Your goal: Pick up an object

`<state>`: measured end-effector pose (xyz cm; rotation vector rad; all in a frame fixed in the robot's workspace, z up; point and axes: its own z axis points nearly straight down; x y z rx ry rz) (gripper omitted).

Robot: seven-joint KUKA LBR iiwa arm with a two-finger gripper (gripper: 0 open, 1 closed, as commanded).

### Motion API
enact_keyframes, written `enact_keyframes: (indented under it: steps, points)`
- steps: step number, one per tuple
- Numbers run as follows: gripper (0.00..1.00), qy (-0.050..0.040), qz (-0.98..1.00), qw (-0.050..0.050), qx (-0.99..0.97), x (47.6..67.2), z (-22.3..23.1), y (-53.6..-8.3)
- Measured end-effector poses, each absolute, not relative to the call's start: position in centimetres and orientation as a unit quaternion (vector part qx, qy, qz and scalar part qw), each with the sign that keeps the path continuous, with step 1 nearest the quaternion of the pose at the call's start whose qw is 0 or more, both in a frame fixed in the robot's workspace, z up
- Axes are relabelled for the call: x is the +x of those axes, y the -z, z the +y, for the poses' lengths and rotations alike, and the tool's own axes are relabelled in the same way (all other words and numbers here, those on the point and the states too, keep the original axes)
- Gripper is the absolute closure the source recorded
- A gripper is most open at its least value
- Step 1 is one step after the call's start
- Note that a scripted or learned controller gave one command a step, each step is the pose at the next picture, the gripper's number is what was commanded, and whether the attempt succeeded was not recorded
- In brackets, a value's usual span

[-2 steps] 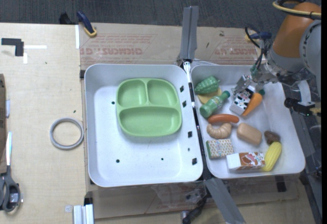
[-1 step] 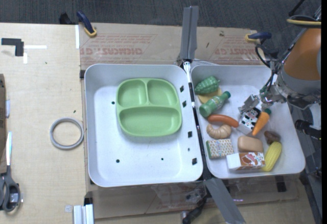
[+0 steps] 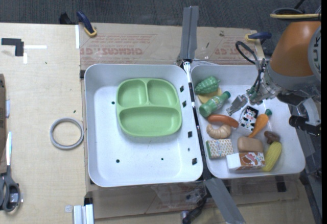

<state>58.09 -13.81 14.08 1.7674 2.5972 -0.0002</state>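
Note:
The right bin (image 3: 294, 169) holds several toy foods: a green ridged vegetable (image 3: 207, 85), a green bottle (image 3: 213, 104), a red sausage (image 3: 222, 120), a croissant (image 3: 219, 130), a cow-patterned carton (image 3: 249, 118), a carrot (image 3: 259, 124), a yellow corn cob (image 3: 272, 155) and small boxes (image 3: 245, 160). My gripper (image 3: 239, 103) hangs low over the middle of this bin, between the green bottle and the cow carton, just above them. Nothing is visibly lifted. The arm's orange band (image 3: 295, 49) rises at the right.
The left bin (image 3: 97, 131) carries a green divided plate (image 3: 149, 106). A grey tape ring (image 3: 66, 132) and scissors (image 3: 9, 190) lie on the bench at the left. Blue clamps (image 3: 87, 24) sit at the back edge.

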Motion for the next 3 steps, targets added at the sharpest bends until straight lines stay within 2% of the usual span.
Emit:
enact_keyframes:
  steps: [1,2,3]
  points:
    - [0.00,0.0001,0.836,0.001,0.549,60.2,-14.6,-21.9]
    - [0.00,0.0006,0.844,0.000,0.537,64.5,-10.8,-12.5]
    - [0.00,0.0001,0.857,0.000,0.516,62.1,-5.3,-19.2]
